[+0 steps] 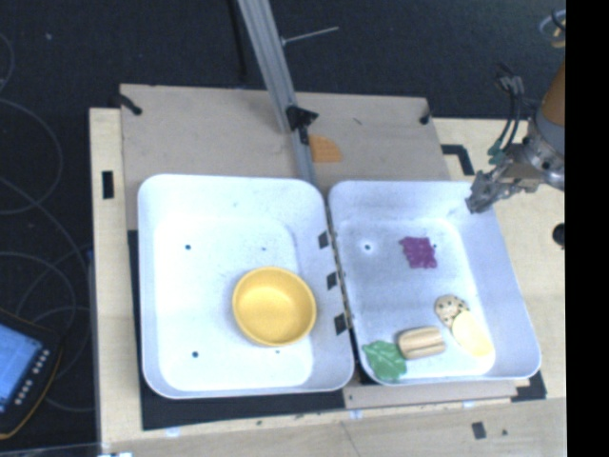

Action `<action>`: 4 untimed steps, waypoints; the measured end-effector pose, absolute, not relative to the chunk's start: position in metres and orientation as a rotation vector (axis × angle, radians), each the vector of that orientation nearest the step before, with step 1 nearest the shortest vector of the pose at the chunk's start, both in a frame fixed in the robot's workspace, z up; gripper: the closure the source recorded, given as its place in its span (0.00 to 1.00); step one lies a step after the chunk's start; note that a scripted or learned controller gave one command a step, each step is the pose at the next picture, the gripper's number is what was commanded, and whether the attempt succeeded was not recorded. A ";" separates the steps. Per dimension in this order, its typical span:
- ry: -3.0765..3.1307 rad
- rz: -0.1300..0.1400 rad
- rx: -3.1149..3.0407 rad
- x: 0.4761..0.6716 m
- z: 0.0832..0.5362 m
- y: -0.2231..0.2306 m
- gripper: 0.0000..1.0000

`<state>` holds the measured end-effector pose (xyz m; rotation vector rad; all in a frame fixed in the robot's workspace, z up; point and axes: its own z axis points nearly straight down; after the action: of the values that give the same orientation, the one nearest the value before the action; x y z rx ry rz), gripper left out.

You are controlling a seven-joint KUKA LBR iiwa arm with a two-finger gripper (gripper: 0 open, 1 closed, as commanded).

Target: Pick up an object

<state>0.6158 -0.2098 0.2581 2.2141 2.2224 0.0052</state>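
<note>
Across the tabletop (pixel 219 131), two shallow white bins sit side by side, touching along their inner edges. At about nine o'clock from the centre lies the left bin (pixel 190 217), and at three o'clock the right bin (pixel 495 265).

Toward five o'clock within the left bin rests a yellow bowl (pixel 274 305), upright, its rim facing up, well apart from the bin walls.

At the right bin's upper-right corner, roughly two o'clock from the scene's centre, the grey arm comes in from the edge, and its end effector (pixel 482 198) hovers over the bin's rim. Nothing shows between its fingers, and I cannot tell whether they are apart or together.

Inside the right bin, a purple lump (pixel 418 251) lies near the middle, toward twelve o'clock of that bin. Along the six o'clock side sit four things close together: a pale yellow piece (pixel 473 335) at the right, a tan cylinder (pixel 421 342) just beside it, a green leafy piece (pixel 383 359) touching the cylinder's left end, and a small speckled round object (pixel 451 306) just above the pale yellow piece.
</note>
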 end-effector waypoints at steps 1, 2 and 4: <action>2.226 0.000 2.215 0.607 0.251 -0.168 1.00; 2.227 0.000 2.215 0.606 0.249 -0.125 1.00; 2.228 -0.001 2.215 0.585 0.231 -0.021 1.00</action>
<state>0.5851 -0.0213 0.2309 2.2155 2.2278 -0.0009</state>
